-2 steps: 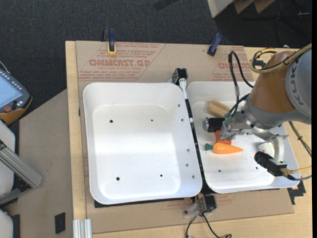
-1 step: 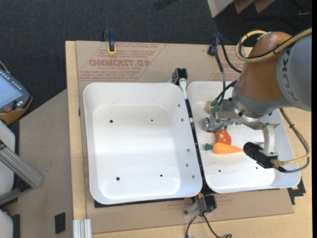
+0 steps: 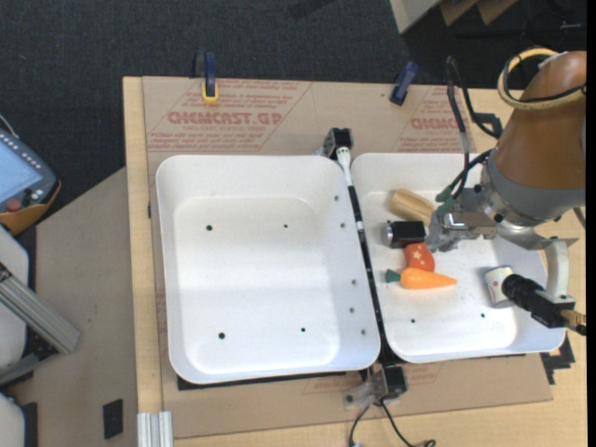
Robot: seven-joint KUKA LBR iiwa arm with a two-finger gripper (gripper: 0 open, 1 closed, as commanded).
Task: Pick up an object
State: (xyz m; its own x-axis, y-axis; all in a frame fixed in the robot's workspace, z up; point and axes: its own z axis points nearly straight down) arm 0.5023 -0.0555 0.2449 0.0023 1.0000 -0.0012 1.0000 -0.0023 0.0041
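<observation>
Camera view.

- table (image 3: 279, 124): brown card top with red print; two blue clamps (image 3: 208, 67) on its far edge.
- left bin (image 3: 168, 250): white, shallow, on the table's left half.
- right bin (image 3: 456, 338): white, shallow, on the table's right half, touching the left bin along the middle.
- carrot (image 3: 430, 281): orange with a green tip, lying flat in the right bin, nearest of its contents to the table's near edge.
- red object (image 3: 419, 255): small, touching the carrot's far side.
- black object (image 3: 404, 233): small, just beyond the red object.
- wooden cylinder (image 3: 412, 203): pale, on its side, towards the far edge.
- arm (image 3: 545, 147): grey, orange band, over the table's right edge.
- gripper (image 3: 440, 234): low in the right bin, just beside the red object and black object; whether clenched or released cannot be told.
</observation>
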